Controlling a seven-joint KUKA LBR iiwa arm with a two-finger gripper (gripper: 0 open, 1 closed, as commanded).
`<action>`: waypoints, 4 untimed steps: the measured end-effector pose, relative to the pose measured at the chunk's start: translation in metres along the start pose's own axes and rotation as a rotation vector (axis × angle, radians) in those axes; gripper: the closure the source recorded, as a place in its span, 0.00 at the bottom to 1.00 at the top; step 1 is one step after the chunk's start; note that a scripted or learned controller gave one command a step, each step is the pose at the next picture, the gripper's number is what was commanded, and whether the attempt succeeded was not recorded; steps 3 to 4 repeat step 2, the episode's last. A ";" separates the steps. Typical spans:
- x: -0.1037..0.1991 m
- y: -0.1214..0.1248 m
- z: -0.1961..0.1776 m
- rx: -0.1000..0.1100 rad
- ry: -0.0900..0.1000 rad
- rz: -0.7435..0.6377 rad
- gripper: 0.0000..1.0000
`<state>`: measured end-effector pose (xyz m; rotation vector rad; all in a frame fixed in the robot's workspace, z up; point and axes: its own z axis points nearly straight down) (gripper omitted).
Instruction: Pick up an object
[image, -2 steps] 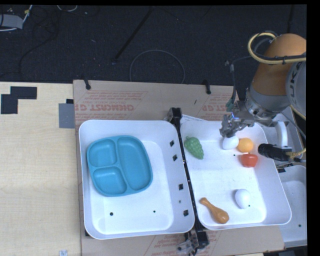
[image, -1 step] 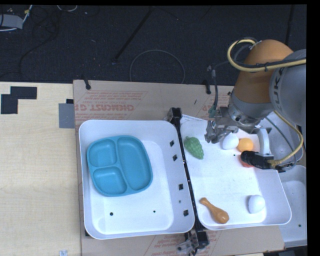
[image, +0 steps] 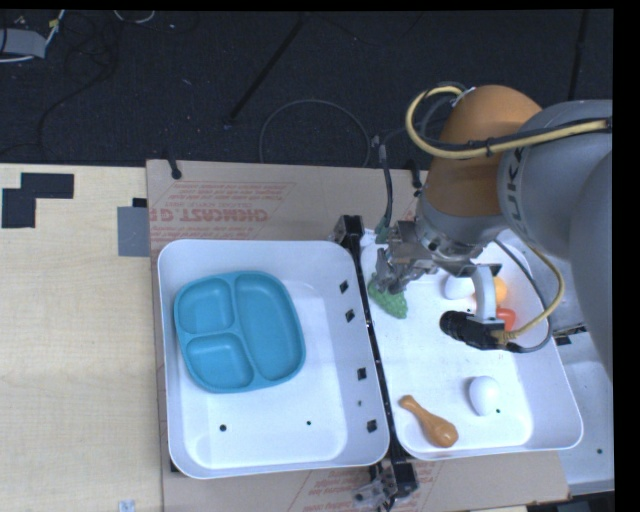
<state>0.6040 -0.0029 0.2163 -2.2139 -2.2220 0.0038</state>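
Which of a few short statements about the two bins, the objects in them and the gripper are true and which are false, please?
1. The blue divided plate lies in the left bin. True.
2. The gripper is above the blue plate. False: it is over the right bin, at the green object near the wall between the bins.
3. A white egg-shaped object lies in the right bin. True.
4. The brown, drumstick-shaped object lies in the left bin. False: it lies in the right bin, near its front edge.
5. The plate has three compartments. True.
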 end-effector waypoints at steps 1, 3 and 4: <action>0.051 0.002 -0.013 -0.003 -0.001 0.000 1.00; 0.107 0.005 -0.004 -0.002 0.000 -0.001 1.00; 0.107 0.005 -0.004 -0.002 0.000 -0.001 1.00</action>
